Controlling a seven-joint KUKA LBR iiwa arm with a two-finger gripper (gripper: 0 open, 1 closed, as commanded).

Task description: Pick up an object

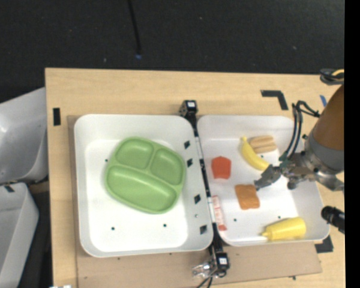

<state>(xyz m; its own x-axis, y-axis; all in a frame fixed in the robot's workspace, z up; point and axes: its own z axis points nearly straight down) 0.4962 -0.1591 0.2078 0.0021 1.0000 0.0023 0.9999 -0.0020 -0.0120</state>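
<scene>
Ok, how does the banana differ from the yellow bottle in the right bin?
The banana is curved and lies near the bin's back, touching a tan block; the yellow bottle is straighter, thicker, and lies alone near the front wall. The banana sits just left of the gripper; the bottle lies nearer the camera than it. Both are yellow, lying flat in the right bin.

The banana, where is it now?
The banana lies in the right bin, near its far wall, touching a tan block, with the red block to its left.
</scene>
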